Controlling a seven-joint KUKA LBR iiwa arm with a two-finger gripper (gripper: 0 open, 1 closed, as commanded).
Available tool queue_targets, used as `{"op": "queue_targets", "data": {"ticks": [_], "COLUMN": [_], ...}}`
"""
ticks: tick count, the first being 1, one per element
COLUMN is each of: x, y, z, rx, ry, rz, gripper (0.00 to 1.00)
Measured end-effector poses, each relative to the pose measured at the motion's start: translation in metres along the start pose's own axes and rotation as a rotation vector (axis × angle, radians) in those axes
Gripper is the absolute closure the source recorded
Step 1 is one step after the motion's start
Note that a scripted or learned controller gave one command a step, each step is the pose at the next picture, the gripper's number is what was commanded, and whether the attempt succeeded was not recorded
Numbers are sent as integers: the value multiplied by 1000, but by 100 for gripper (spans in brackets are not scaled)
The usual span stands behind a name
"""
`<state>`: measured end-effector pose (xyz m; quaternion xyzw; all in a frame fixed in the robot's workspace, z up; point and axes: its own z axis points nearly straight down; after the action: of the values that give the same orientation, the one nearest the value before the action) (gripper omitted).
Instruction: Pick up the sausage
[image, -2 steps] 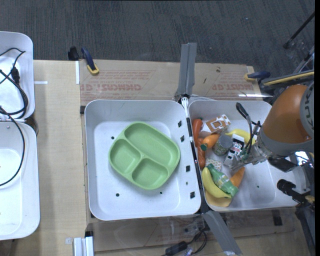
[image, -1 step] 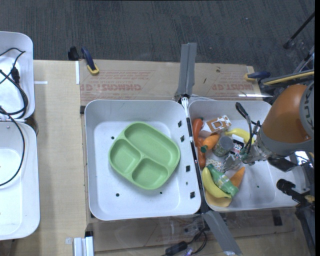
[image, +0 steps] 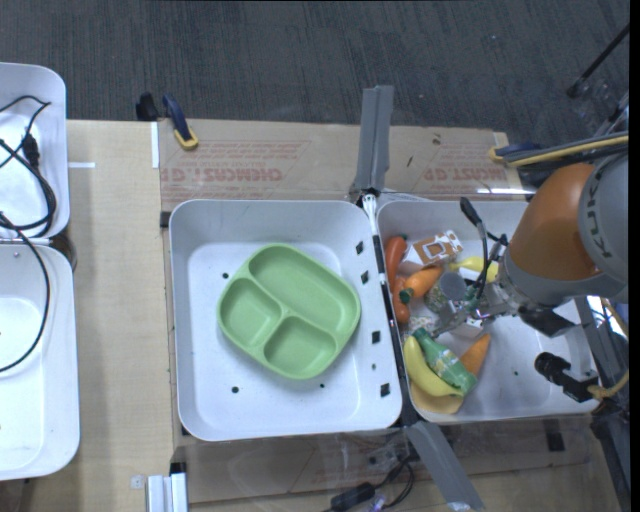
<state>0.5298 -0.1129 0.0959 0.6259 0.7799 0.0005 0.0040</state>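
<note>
Sausage (image: 396, 252), as far as it can be made out, is the reddish-orange piece lying along the left wall of the right bin (image: 520, 405), close to that bin's far left corner; it is small and partly mixed in with other food toys, so the match is not certain. Just beside it, toward the bin's middle, lie an orange carrot (image: 421, 282) and a small printed box (image: 438, 247). Near the bin's front left corner a yellow banana (image: 428, 378) curves along the floor, with a green bottle (image: 446, 363) lying across it and a second carrot (image: 477, 352) just to the bottle's right.

The gripper (image: 452, 312) is low inside the right bin, over the clutter between the first carrot and the bottle, near the sausage but apart from it. Whether it is open or closed cannot be told, and nothing can be seen held in it.

The left bin (image: 190, 330) holds a green divided plate (image: 289, 311) at its middle.
</note>
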Motion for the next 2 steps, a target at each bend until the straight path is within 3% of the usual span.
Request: {"op": "queue_targets", "data": {"ticks": [1, 2], "x": [-1, -1], "y": [-1, -1], "z": [-7, -7], "rx": [3, 3], "ry": [1, 1], "rz": [3, 4], "gripper": [100, 0]}}
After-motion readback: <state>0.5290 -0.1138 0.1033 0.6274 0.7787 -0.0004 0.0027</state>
